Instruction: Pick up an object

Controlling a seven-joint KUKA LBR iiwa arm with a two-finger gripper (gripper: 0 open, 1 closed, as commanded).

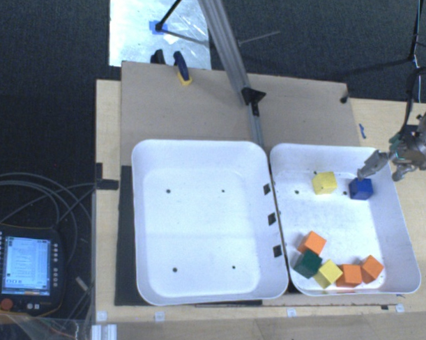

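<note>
My pincer (pixel 385 167) hangs at the right edge of the scene, over the far right corner of the right shallow white plastic bin (pixel 399 228). Its two grey fingers are spread apart, one slanting down to the left, the other to the right, and nothing sits between them. The left fingertip (pixel 370 166) ends just beside the small blue cube (pixel 361 188), which lies on the bin floor a little nearer than the tip; I cannot tell whether they touch. A small yellow cube (pixel 325 182) rests just to the left of the blue one. In the near part of the same bin lie an orange cube (pixel 312 242), a dark green cube (pixel 308 263), a second yellow cube (pixel 329 272) and two more orange cubes (pixel 352 274) (pixel 372 268), bunched close together. The left white bin (pixel 139 198) stands beside it on the tan bench (pixel 299 106).
</note>
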